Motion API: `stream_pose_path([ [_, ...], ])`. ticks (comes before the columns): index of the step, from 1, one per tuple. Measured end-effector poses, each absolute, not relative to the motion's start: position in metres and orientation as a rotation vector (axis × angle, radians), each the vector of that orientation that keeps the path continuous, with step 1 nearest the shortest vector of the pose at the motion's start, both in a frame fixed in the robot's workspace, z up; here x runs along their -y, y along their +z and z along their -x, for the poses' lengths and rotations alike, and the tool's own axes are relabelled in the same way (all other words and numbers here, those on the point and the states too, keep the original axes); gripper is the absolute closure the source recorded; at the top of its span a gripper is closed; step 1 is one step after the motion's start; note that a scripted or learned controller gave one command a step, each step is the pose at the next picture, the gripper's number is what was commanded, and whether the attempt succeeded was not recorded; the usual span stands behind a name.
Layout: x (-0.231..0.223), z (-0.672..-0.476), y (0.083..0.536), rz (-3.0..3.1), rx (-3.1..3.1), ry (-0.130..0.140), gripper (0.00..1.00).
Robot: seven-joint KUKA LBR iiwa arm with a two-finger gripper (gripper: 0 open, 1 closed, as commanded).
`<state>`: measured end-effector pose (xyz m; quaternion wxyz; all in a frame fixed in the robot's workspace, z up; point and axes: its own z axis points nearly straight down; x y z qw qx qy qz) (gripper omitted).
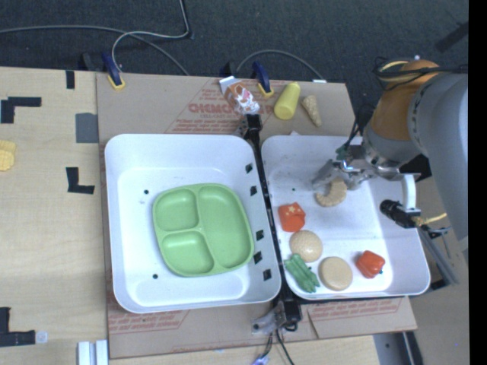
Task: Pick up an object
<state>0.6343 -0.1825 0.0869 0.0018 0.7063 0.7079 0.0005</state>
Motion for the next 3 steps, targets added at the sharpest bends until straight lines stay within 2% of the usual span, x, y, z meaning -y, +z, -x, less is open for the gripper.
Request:
stream_pose_path([
  [1,0.183,-0.635,0.097,-2.212,-2.220,0.000,1.00],
  [2,0.099,-0.606,0.085,-2.219,-2.225,0.003,1.00],
  [3,0.030,-0.559,0.185,-2.218,-2.225,0.003,1.00],
])
